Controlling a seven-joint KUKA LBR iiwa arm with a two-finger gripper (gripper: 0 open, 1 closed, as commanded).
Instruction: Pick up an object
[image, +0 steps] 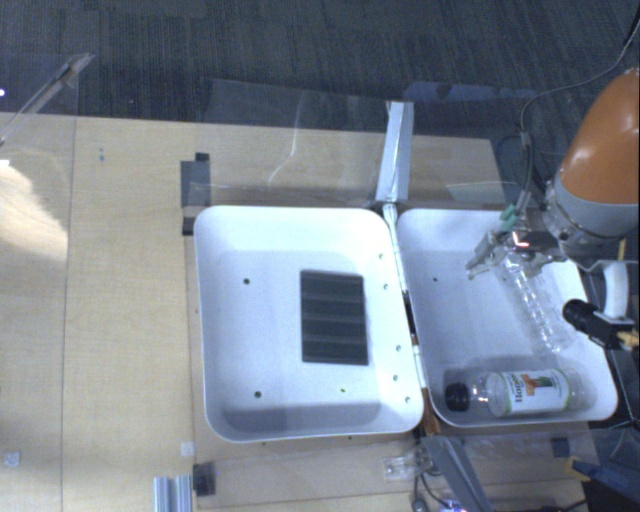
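Lying on its side along the near wall of the right bin is a clear bottle with a black cap and a colored label, the thing closest to the camera and a good one to pick. Going from big to small: the wooden counter holds two white bins side by side. The left bin has a dark ribbed pad flat in its middle with lots of bare white floor around it. The big grey and orange arm reaches in from the right, over the far part of the right bin. Under it sits the gripper, and I cannot tell how its tips stand. Something clear and see-through trails down from it toward the near side, maybe another plastic bottle, but it is too faint to be sure it is held. So the pick does not look done yet. The labeled bottle touches the near wall, so there is little room on that side and more open room on the far side.
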